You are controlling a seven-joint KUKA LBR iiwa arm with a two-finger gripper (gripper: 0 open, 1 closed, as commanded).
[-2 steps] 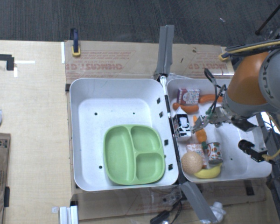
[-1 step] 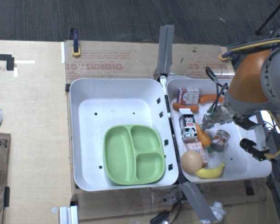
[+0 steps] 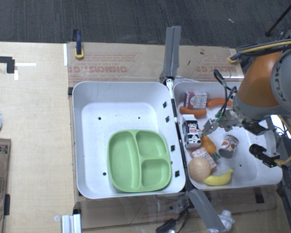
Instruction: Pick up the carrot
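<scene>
Gripper (image 3: 210,126) low in the right bin (image 3: 266,176), fingers slightly parted with nothing between them, arm (image 3: 262,89) angled down from the right, carrot (image 3: 208,144) just below the fingertips, beside a can (image 3: 228,146).

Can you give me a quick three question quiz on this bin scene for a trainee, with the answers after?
1. True or false: the green divided plate lies in the left bin.
2. Which lies nearest the gripper? A) carrot B) banana C) plate
3. Fill in: the banana lies beside the round tan ____.

Key: 1 true. 2 A, the carrot lies just below the gripper in the right bin. 3 ball.
</scene>
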